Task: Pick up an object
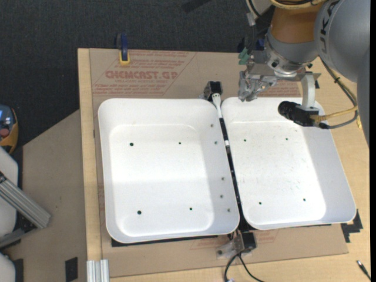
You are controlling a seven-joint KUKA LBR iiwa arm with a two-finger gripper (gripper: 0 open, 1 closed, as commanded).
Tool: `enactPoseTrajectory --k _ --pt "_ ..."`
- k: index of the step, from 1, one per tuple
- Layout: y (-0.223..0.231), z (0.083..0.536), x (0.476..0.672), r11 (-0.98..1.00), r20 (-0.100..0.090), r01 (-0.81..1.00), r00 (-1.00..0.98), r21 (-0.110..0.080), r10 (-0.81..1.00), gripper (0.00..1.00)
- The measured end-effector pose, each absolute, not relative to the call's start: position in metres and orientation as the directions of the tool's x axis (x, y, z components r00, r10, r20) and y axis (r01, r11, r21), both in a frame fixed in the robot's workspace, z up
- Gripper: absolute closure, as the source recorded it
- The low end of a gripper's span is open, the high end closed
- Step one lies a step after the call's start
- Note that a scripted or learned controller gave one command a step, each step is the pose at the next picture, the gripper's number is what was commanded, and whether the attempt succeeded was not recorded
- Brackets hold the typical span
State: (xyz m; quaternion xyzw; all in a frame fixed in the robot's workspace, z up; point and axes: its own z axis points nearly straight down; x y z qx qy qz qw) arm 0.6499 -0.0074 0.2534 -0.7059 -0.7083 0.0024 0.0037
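Camera view has the gripper [253,91] up at about 1 o'clock of the scene. It hangs over the 12 o'clock rim of the right bin [276,175], close to that bin's 11 o'clock corner. Whether it is released, clenched or grasping something I cannot tell (the tip is small and partly lost against the bench behind it).

Where the object to be picked lies I cannot tell either. The right bin's floor reads as plain white with a few small dark dots, and so does the floor of the left bin [158,175] toward 9 o'clock. The dots look like marks in the bins themselves, not loose things. So the relation the next move turns on stays open, since no direction or long axis can be read for a target.

My judgement is that the pick has not yet got under way. Anything on the right bin's floor would lie toward 6 o'clock from the gripper, down and inward from the rim. The left bin lies off toward 8 o'clock, across the dark seam [226,151] between the two. With one arm, the right bin is the shorter reach.

A black bracket [212,90] sits at the seam's 12 o'clock end, near the gripper at its 9 o'clock. A sideways move toward it could clip it.
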Motion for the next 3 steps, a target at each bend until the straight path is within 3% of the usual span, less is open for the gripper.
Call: enactPoseTrajectory --k 1,2,3 --pt "0.030 0.422 0.632 0.006 0.002 1.000 -0.006 0.021 1.000 1.00" --pt "0.067 0.338 0.657 0.003 0.001 1.000 -0.003 -0.009 1.000 1.00" --pt "0.136 0.259 0.651 0.006 0.002 1.000 -0.006 -0.011 1.000 1.00"
